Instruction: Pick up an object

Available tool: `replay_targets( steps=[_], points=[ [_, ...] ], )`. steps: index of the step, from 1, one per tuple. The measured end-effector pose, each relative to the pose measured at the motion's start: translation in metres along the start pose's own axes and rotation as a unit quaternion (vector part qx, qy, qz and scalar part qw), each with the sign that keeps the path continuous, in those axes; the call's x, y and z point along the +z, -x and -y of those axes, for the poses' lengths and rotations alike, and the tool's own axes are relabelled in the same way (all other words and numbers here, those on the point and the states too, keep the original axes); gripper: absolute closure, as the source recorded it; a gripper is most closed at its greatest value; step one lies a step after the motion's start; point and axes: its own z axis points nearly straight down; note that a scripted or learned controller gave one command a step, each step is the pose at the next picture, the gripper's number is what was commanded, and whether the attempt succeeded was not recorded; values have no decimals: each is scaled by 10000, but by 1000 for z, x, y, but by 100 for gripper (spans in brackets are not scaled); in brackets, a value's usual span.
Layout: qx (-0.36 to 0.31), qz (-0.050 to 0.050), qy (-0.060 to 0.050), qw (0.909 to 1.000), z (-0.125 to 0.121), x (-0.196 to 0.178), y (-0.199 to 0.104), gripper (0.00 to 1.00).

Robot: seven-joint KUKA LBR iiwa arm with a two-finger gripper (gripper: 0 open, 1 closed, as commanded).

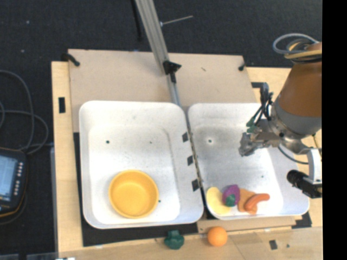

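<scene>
Altogether, two shallow white bins sat side by side on the bench (62, 161), both smooth-walled with rounded corners. One round yellow bowl (134, 193), glossy and plastic-looking, lay in the left bin (130, 123) near its front edge. The right bin (217, 129) held a small cluster at its front edge: one pale yellow rounded piece (213, 197), one purple lump (232, 190) with a green bit (230, 200) touching it, and one orange elongated piece (255, 200) curved like a sausage, all touching or just beside one another. Outside the bins, on the front edge of the bench, lay one orange ball (217, 236) and one dark green knobbly object (174, 240), near each other but apart. One grey arm with an orange band reached over the right bin's right side; its gripper (248, 144) hung above bare bin floor, well apart from the cluster, and whether it was spread or pressed together could not be told.
</scene>
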Motion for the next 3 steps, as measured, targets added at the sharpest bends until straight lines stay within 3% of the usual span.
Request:
replay_targets(
  steps=[3],
  points=[
    [-22, -7, -13, 10000, -37, 7, -159, 100]
  ],
)
